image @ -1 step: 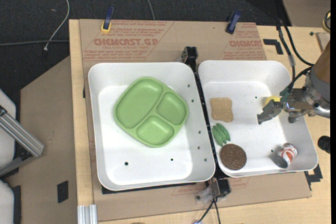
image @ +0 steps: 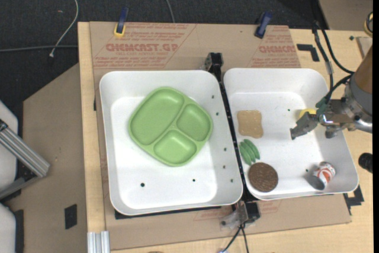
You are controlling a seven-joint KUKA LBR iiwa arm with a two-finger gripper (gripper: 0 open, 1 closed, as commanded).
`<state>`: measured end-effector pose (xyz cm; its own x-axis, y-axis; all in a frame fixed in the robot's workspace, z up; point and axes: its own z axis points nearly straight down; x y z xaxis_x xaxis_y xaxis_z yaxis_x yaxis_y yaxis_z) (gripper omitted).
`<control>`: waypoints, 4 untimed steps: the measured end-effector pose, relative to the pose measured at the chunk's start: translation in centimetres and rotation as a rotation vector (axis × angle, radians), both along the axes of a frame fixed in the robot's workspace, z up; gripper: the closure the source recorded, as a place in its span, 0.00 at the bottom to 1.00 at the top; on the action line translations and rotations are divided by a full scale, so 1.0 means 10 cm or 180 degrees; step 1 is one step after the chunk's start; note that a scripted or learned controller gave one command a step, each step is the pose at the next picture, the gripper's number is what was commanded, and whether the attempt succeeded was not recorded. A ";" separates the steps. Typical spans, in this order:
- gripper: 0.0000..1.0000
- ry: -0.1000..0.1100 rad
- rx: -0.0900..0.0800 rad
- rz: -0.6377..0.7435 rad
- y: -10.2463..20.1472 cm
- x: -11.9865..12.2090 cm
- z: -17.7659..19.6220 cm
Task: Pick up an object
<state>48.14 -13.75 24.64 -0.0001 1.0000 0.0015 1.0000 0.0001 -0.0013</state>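
In the right bin (image: 278, 83) lie a tan square slice (image: 250, 122), a green pod-shaped piece (image: 249, 151), a brown round disc (image: 262, 176) and a small red-and-white can (image: 323, 173) on its side near the front right corner. My gripper (image: 314, 129) hangs over the right part of this bin, above bare white floor. It stands open with nothing between its dark fingers (image: 298, 128). The can is a little in front of it and the tan slice is off to its left.
The left bin (image: 118, 145) holds a green divided plate (image: 170, 125). A black clip (image: 214, 61) joins the bins at the back. Cables (image: 324, 50) run along the bench's right side by the arm (image: 361, 98).
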 end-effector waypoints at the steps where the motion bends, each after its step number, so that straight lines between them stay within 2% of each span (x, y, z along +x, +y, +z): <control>1: 0.00 0.0004 0.0001 -0.0002 -0.07 0.01 -0.44; 3: 0.00 0.0018 0.0007 -0.0002 -0.09 -0.02 -1.60; 4: 1.00 -0.0004 0.0001 -0.0004 -0.09 -0.01 -1.46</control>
